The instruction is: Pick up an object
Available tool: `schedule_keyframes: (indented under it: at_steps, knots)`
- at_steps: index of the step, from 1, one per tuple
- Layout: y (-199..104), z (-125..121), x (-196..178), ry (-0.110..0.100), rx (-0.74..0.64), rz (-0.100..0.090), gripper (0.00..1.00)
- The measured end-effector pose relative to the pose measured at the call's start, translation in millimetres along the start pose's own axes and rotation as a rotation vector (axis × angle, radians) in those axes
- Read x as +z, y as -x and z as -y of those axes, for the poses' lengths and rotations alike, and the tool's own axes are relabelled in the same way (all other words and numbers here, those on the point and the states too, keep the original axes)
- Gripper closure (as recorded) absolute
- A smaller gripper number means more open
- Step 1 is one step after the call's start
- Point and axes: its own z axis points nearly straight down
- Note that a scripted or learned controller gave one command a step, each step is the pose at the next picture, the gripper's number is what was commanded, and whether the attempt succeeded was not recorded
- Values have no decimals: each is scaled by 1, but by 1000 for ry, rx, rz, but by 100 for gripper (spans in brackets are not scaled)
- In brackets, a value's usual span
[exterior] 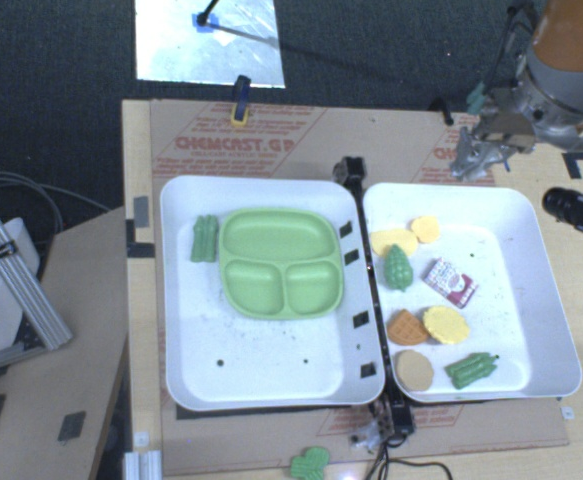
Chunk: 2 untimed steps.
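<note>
Above the far edge of the right bin [546, 268], the end effector [479, 160] is seen hanging over the bench [301, 148], outside the bin and well apart from every object; whether it stands wide or narrow cannot be told, and nothing is seen held in it. The step in hand is judged to be the approach, with no object yet chosen or reached. Nearest below the end effector, inside the bin, a yellow round piece [425, 229] is found, touching a larger yellow piece [393, 241]; further down lie a green strawberry-like toy [398, 267] and a red-and-white packet [450, 282], and further still an orange waffle piece [407, 327], a yellow corn piece [446, 324], a tan disc [414, 370] and a green pepper [471, 369]. Away to the side of the end effector, in the left bin [186, 368], a green divided tray [281, 264] and a green bundle [204, 239] are seen. For the next move, a shift inward over the right bin is called for, then a descent onto one object that lies clear of its neighbours, the packet being judged a fair candidate
</note>
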Motion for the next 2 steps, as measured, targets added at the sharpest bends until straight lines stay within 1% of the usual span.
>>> schedule_keyframes:
  at_steps: [1, 2]
  knots:
    - [-69, -13, 190, -22, 3, -4, 100]
    - [-144, -10, 165, -5, 0, -5, 100]
